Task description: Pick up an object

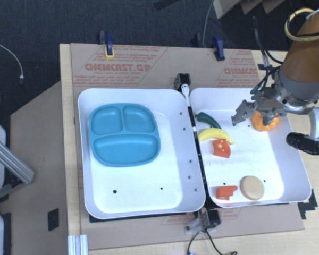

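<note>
Seemingly mid-attempt, the gripper (259, 112) hangs low over the right bin (295, 190) with fingers spread wide and nothing between them, just beside the orange piece (266, 122), so no object is lifted yet and the grasp remains to do.

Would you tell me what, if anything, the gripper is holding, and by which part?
It cannot be told: the gripper sits right over an orange object, hiding any contact.
</note>
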{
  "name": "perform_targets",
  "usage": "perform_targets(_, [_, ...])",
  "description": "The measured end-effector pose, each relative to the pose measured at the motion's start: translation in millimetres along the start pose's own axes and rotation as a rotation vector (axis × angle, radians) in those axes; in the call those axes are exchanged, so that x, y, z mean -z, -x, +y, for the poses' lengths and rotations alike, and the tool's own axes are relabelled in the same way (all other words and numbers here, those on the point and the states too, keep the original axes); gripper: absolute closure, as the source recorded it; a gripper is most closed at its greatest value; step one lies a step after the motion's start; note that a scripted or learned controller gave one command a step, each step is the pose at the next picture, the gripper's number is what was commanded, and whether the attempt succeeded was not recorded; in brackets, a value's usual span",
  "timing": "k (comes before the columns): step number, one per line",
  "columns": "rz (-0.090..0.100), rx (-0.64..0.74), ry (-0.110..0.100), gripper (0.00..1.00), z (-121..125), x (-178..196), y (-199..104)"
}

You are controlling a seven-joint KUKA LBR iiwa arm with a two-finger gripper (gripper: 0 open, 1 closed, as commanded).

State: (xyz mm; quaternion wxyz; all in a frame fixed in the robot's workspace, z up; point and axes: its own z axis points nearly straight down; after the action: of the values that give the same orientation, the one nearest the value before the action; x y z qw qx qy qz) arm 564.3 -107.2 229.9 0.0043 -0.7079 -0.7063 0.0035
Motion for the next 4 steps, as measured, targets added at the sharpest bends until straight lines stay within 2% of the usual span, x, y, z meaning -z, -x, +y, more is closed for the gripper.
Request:
perform_targets(1, [-0.001,0.002,0.011,0.00,2,5,0])
perform_targets(2, [0.001,0.002,0.004,0.00,-7,-45,-4])
perform_targets(4, [0.001,0.001,0.007,0.00,-17,-148,-2])
